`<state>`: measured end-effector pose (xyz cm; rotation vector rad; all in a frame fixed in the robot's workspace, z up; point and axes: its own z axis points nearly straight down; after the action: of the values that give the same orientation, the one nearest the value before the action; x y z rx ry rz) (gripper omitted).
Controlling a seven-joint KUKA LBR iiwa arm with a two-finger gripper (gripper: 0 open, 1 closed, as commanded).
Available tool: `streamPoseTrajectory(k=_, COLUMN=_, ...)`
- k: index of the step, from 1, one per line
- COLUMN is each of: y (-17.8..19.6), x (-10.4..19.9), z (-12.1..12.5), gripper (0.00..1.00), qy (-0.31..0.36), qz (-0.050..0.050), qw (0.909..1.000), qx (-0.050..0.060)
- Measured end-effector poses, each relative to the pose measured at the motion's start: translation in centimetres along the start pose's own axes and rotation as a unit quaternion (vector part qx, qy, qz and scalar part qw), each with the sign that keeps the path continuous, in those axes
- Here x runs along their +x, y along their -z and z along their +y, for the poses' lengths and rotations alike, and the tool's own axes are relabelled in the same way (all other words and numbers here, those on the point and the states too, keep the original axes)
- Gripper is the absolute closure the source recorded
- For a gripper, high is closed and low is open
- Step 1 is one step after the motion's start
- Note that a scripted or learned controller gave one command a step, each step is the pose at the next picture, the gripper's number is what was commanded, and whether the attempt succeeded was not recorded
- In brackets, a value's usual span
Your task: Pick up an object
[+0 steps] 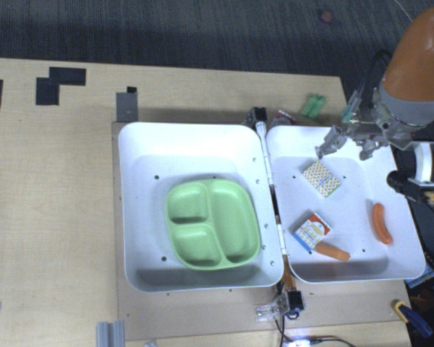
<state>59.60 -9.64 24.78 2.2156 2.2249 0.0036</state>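
A green divided plate (pixel 213 223) lies in the left bin (pixel 137 157); a green item (pixel 313 105) rests on the bench (pixel 50 215).

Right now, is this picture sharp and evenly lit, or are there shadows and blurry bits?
In the camera view the light is soft and fairly even; the green tray casts a faint shadow in the left bin, the bench's far edge lies in dark shade, the gripper looks slightly blurred, and the small patterned packet is too soft to read.
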Motion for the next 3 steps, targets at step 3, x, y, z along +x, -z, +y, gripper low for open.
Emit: streamPoseTrajectory(k=3, y=-15.7, x=0.5, z=-10.5, gripper=0.00, qy=-0.001, qz=-0.003, qw=1.0000, qx=-0.008)
